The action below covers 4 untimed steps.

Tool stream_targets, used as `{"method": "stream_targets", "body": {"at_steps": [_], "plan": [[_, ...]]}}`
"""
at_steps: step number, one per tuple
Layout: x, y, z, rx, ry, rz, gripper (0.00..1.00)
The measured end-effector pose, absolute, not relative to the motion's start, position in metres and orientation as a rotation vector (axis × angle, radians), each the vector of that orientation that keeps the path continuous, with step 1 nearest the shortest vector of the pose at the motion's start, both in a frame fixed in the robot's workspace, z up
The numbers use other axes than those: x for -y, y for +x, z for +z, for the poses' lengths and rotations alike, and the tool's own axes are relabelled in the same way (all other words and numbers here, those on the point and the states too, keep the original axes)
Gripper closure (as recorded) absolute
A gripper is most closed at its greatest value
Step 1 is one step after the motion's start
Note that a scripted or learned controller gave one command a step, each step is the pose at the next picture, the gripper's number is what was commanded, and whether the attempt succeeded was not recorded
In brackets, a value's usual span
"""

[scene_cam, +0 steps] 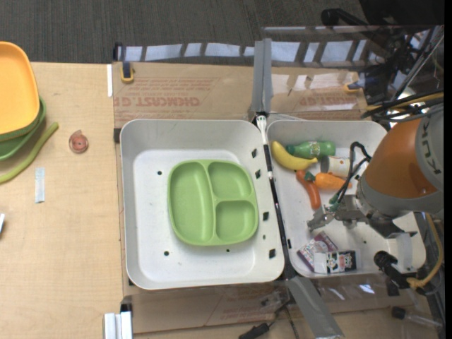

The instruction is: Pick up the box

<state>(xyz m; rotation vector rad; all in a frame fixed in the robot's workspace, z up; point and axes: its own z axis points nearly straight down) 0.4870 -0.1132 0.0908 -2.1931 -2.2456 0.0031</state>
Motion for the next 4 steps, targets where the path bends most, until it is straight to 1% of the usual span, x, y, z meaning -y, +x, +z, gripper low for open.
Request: {"method": "stream_targets", "body": {"at_steps": [1, 2, 3, 4], "plan": [[0.097, 0.477, 0.091, 2.563, -1.813, 0.001, 0.00], [0.100, 0.495, 0.091, 2.190, -2.251, 0.004, 0.00], [0.099, 0.476, 0.096, 2.138, -2.298, 0.005, 0.00], [0.137, 0.477, 0.176, 2.061, -2.370, 0.004, 0.00]]}}
